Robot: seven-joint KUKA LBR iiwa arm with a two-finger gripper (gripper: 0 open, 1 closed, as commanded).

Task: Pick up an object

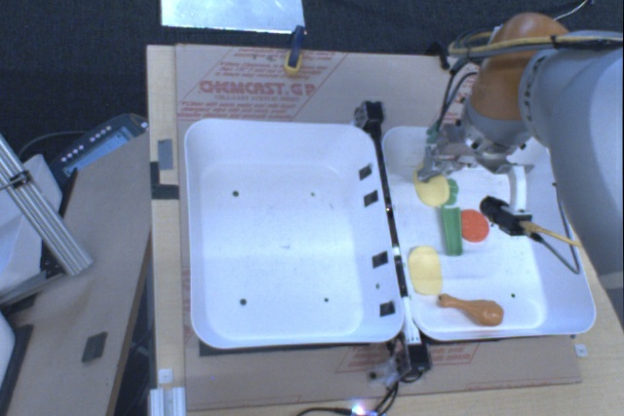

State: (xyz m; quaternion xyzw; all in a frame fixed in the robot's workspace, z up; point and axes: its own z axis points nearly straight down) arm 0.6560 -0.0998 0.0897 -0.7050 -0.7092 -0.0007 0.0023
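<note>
In the right bin (561,302) lie a yellow round object (433,190), a green stick-shaped object (451,226), a red-orange disc (475,226), a pale yellow piece (424,269) and an orange-brown drumstick shape (475,309). My gripper (430,169) hangs over the bin's far left part, right at the yellow round object's upper edge. The wrist above hides how the fingers stand, and I see nothing lifted.
The left bin (210,151) sits beside the right one, joined by a black hinge strip (382,209). A black cable and connector (507,214) trail from the arm over the right bin. A yellow-and-blue clip (293,54) sits on the cardboard behind the bins.
</note>
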